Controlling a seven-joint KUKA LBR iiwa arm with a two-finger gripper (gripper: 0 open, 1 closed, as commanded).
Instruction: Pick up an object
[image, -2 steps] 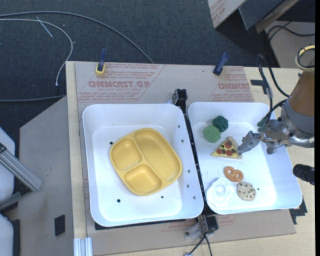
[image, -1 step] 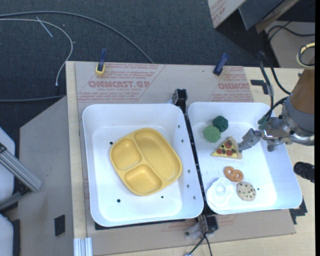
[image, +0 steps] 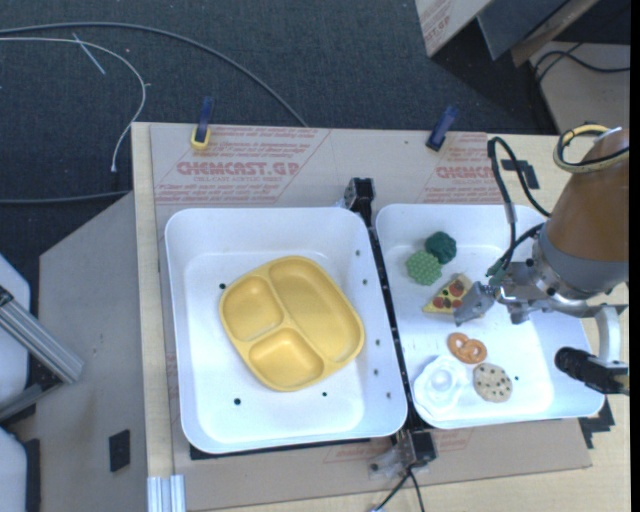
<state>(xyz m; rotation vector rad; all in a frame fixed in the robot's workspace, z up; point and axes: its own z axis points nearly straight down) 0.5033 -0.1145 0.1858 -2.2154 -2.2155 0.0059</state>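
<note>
Bench (image: 250, 165): a board carrying two shallow white bins side by side, held by blue clamps at its far edge.
Left bin (image: 195, 330): holds one yellow divided tray (image: 290, 322), lying flat and slightly turned, well apart from the arm.
Right bin (image: 530, 395): holds the small toys, the likely candidates for picking.
Arm (image: 590, 215): reaches in from the right and hangs over the right bin's right half; its bulk hides part of the bin floor.
Gripper (image: 478, 303): low over the bin, tip just beside the pizza slice (image: 447, 295) — probably lining up on it. Nothing is visibly between the fingers, and I cannot tell how far apart they stand.
Other toys: two green pieces (image: 430, 256) farther back; a pretzel (image: 467, 348), a cookie (image: 491, 382) and a pale, hard-to-identify item (image: 440, 384) nearer the front.
</note>
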